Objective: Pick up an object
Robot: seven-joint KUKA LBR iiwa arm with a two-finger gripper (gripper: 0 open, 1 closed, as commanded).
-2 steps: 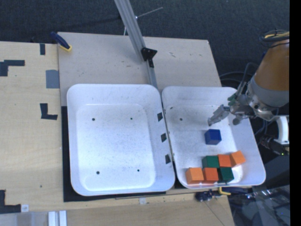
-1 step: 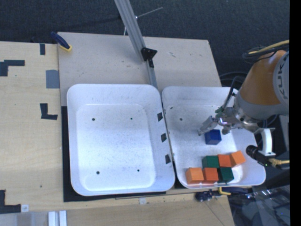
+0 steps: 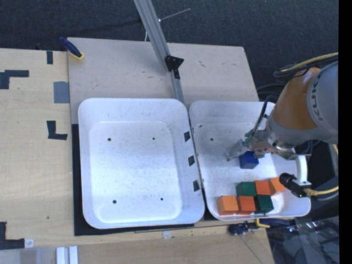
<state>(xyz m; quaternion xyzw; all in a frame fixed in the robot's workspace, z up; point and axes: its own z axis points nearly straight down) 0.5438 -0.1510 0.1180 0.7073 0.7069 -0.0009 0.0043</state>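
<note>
The tabletop (image 3: 33,147) is stretching across the view, its left and lower parts running off the picture. The arm (image 3: 308,106) is reaching in from the right, its grey and orange body cut by the frame and covering the right bin's far corner. The left bin (image 3: 88,114) is lying beside the right bin (image 3: 212,120), their rims touching. A grey metal bar (image 3: 154,29) is slanting down from the top toward the gap between them. The pincer (image 3: 246,149) is hanging low over the right bin's middle, just above a blue block (image 3: 248,160); whether its fingers are open or closed is hard to make out, and the block's upper edge is partly hidden under it. Orange blocks (image 3: 237,203) and green blocks (image 3: 247,189) are sitting clustered in the right bin's near corner, touching one another.
</note>
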